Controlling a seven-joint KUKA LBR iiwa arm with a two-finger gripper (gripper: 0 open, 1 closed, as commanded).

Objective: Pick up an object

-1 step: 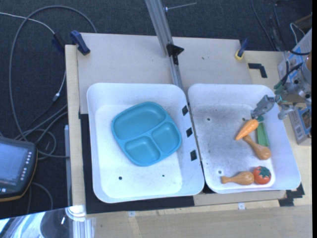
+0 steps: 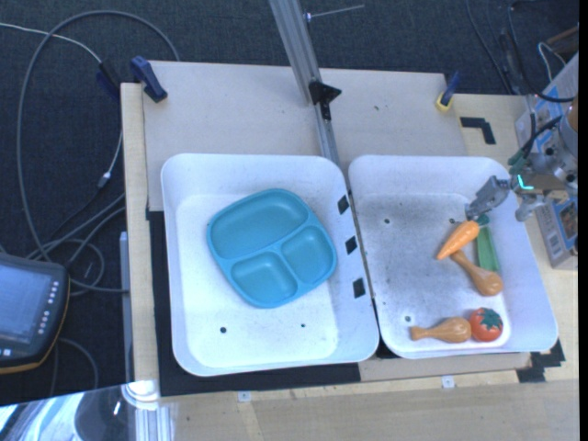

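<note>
Plainly, the camera view shows two white bins side by side on the tabletop (image 2: pixel 239 99). The left bin (image 2: pixel 184 246) holds a blue divided plate (image 2: pixel 271 246), lying flat near its middle. The right bin (image 2: pixel 404 246) carries the toy food, all gathered toward its right side: an orange carrot (image 2: pixel 458 240) lying at a slant, a green strip (image 2: pixel 486 249) just beside it, a tan drumstick (image 2: pixel 480 275) below the carrot, and along the near wall a second drumstick (image 2: pixel 440 331) touching a red tomato (image 2: pixel 488 324).

The arm reaches in from the right edge, and the gripper (image 2: pixel 485 197) hangs over the upper right of the right bin, just above the carrot's top end. Nothing sits between its fingers; whether they stand apart or together I cannot tell from this angle.

As I judge it, the step in hand is the approach: no object is lifted yet, and the carrot looks the likeliest target. The next move calls for a descent onto the carrot, with the fingers set across its narrow body. The green strip and the drumstick crowd it closely, so a careless closing could nudge them or catch the wrong piece.
</note>
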